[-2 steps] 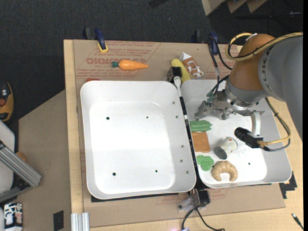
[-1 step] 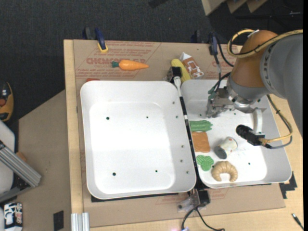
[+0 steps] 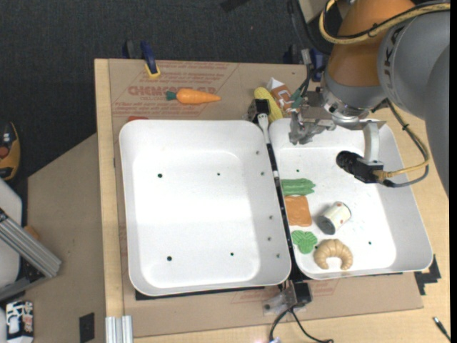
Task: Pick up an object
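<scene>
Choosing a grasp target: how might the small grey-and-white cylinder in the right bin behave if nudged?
The cylinder lies on its side, so it would probably roll. It looks small, likely light. The croissant close beside it might stop it.

Dark carpet floor [image 3: 64, 20] w/ tan bench [image 3: 114, 191] — aluminium rail [image 3: 28, 249] at left, evenly lit.

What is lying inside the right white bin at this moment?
The right bin holds a green pea pod, an orange slab, a green leafy piece, a croissant and a grey-white cylinder. The gripper covers the bin's far corner.
</scene>
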{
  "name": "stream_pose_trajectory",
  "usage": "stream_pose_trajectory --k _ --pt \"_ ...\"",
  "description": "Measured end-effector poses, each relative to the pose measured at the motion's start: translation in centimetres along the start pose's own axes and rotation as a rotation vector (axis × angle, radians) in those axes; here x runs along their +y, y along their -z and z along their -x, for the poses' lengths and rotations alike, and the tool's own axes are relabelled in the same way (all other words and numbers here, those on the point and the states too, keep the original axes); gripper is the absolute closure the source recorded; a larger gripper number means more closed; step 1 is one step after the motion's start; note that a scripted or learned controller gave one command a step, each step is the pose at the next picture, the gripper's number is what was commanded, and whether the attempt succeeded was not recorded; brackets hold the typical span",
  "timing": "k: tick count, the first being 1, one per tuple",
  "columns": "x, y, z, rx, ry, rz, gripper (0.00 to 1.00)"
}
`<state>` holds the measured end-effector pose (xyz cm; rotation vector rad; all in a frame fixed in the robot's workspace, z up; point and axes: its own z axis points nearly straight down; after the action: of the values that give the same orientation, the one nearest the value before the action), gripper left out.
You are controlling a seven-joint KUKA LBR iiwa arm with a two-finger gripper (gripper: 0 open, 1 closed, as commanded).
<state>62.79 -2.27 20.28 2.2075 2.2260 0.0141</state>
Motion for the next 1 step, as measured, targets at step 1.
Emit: stream_pose_trajectory --k 1 --pt "0.53 8.58 -4.87 0.0 -0.002 0.0 1.0"
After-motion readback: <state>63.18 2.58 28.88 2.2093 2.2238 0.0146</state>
